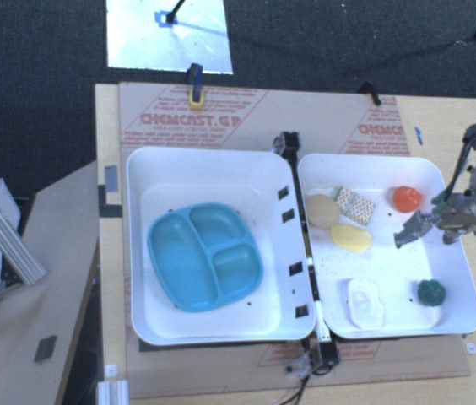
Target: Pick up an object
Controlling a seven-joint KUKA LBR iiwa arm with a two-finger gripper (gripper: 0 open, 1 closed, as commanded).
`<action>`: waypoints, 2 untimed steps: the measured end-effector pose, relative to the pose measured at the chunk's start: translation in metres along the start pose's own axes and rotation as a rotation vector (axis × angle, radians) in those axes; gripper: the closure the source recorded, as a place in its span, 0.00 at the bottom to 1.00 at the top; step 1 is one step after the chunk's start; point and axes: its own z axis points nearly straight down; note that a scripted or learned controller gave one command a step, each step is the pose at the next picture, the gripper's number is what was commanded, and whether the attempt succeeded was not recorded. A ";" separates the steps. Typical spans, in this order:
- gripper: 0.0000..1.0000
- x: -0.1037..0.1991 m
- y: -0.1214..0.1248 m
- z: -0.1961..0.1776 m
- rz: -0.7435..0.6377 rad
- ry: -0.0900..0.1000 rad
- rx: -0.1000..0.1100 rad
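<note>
Hand (413,229) over right bin (390,165), finger state can't tell, nr yellow piece (351,239): prob. light, smooth, rounded, slip-prone; take hold across its narrow middle.

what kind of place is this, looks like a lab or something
Probably a robotics lab test bench. Two white bins sit clamped on a protective sheet, a robot arm's gripper reaches over the right one, and small toy-like items such as an orange ball lie inside.

A robotics lab: bench (246,112) faced with printed board, clamp (196,87) at its edge, aluminium rail (2,239) beside it, two bins (221,163) clipped together, dark carpet (35,66) all round.
</note>
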 end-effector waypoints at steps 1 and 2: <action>0.00 0.000 0.002 -0.005 -0.003 -0.002 -0.011; 0.00 -0.008 -0.003 0.045 0.000 -0.001 -0.007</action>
